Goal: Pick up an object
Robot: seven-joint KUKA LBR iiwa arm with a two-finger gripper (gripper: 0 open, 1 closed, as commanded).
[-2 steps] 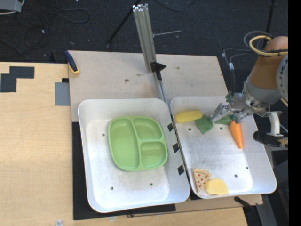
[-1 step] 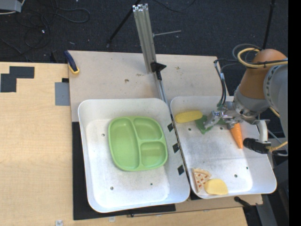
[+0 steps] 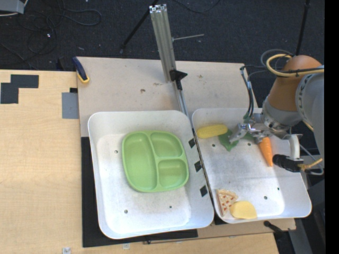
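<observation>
Overhead, tool (image 3: 239, 136) beside green object (image 3: 228, 141).

1. Arm (image 3: 296, 97): grey rounded housing, bulky, smooth casing, seen over the right white bin (image 3: 288, 208), on its far right side.
2. Orange band (image 3: 299, 65): rounded orange dome/ring on top of the grey housing, farther from the bin than the grey part.
3. Cables: yellowish cable loop (image 3: 275, 62) by the orange band; thin dark cable (image 3: 248, 91) running along the bin's back edge side to the wrist.
4. End effector (image 3: 249, 128): small metallic silver-grey block, dark bits, over the bin's back half; finger detail too small to tell.
5. Black tube-like part (image 3: 286, 163) with a whitish bracket (image 3: 294, 144), at the bin's right rim.
</observation>
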